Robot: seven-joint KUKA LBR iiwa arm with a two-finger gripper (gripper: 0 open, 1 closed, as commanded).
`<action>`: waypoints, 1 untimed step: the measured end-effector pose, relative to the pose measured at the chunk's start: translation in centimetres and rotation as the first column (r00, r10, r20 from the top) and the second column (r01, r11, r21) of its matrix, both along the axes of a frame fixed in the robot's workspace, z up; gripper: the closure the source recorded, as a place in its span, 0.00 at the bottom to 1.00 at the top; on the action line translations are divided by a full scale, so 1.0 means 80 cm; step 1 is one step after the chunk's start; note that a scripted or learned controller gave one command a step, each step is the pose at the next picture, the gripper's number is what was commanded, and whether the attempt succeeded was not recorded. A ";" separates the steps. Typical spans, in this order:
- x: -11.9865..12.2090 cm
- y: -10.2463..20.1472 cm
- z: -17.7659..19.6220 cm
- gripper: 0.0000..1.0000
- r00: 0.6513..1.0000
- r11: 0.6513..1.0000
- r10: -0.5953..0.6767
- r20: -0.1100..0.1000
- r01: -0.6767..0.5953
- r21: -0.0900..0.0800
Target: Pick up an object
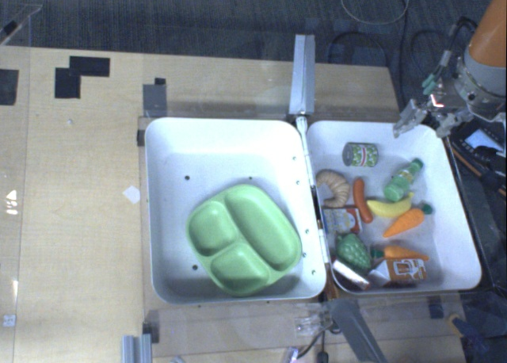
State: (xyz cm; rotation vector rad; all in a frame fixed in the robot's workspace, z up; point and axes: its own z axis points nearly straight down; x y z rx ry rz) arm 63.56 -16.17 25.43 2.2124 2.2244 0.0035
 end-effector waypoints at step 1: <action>0.006 0.058 -0.207 0.00 0.998 0.998 0.067 0.006 -0.067 0.000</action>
